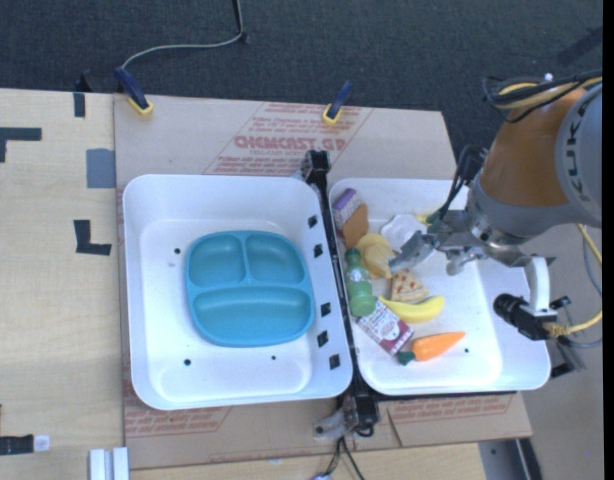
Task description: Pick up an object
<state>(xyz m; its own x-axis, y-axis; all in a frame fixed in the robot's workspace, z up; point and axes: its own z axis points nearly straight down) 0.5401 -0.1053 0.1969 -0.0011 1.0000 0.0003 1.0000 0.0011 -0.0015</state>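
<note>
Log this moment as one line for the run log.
hand: over right bin, above toy food | fingers: unclear | carrot, banana: lying in bin | blue plate: in left bin

Camera spot: it hung above the bench (47, 268), fixed, staring down at a slant.
Facing: the far edge of the bench sat at the top, with dark floor (317, 28) past it.
Framing: pulled back enough that both white bins, the left bin (147, 368) and the right bin (517, 363), fit whole.
Arm side: the arm (532, 163) poked in from the right edge.
</note>
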